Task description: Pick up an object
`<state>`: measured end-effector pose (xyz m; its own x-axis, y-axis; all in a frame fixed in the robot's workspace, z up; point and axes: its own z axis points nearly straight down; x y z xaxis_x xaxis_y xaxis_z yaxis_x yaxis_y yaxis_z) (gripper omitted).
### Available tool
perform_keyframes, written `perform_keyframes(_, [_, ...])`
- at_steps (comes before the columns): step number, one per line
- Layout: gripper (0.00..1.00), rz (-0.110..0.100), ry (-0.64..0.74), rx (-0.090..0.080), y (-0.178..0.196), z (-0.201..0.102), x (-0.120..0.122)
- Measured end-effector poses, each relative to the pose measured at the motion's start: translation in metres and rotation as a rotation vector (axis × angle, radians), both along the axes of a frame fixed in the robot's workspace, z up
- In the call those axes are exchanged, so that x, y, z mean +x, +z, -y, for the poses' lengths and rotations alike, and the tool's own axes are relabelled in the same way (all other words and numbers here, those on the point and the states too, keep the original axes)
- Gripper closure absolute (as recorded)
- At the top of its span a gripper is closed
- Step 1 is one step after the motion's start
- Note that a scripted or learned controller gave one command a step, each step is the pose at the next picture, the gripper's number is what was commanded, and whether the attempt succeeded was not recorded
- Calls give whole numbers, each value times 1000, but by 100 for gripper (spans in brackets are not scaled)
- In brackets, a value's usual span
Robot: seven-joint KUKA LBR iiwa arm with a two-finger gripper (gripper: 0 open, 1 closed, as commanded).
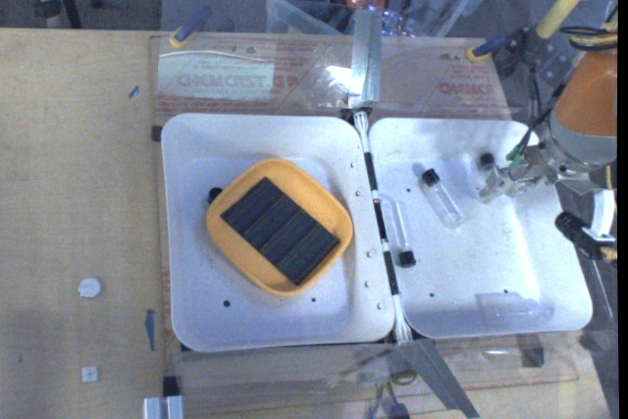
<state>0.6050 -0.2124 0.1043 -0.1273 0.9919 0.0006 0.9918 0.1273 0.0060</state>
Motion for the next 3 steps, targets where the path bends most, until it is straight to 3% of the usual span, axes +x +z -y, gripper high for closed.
perform_keyframes(1, [100,-10,-73,-1,47,-74,41])
perform_keyframes(2, [100,-5,-133,-2,98,-140,58])
perform_keyframes(3, [100,-3,-159,-2,112,-192,62])
